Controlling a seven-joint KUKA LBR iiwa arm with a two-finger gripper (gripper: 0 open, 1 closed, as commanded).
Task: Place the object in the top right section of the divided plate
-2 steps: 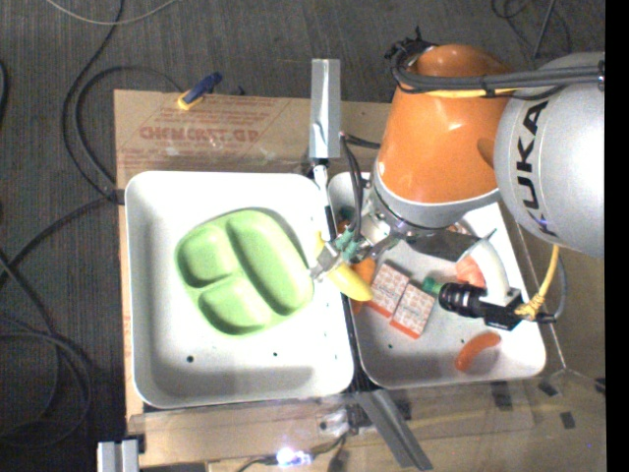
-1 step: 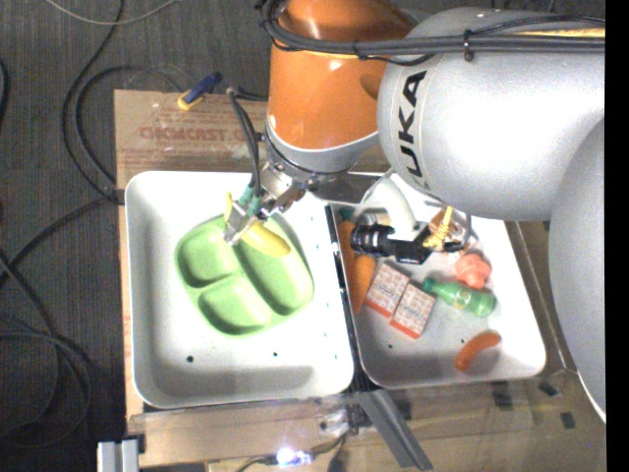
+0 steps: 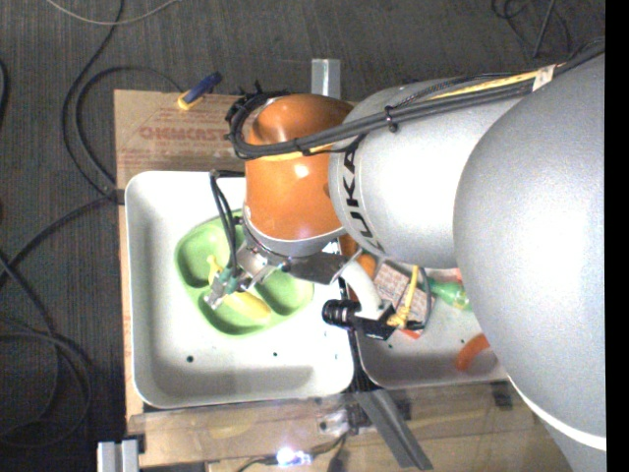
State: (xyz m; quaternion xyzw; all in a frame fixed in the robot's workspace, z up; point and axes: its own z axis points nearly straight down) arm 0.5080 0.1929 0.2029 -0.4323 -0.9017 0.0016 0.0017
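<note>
The gripper [image 3: 228,281] hovered low over the green divided plate [image 3: 197,249] in the left bin [image 3: 157,362], its tip just above a yellow object [image 3: 246,308] lying in one of the plate's sections. Whether the jaws were open or closed on it could not be told. The placement looked nearly finished, with release and withdrawal apparently remaining.
</note>
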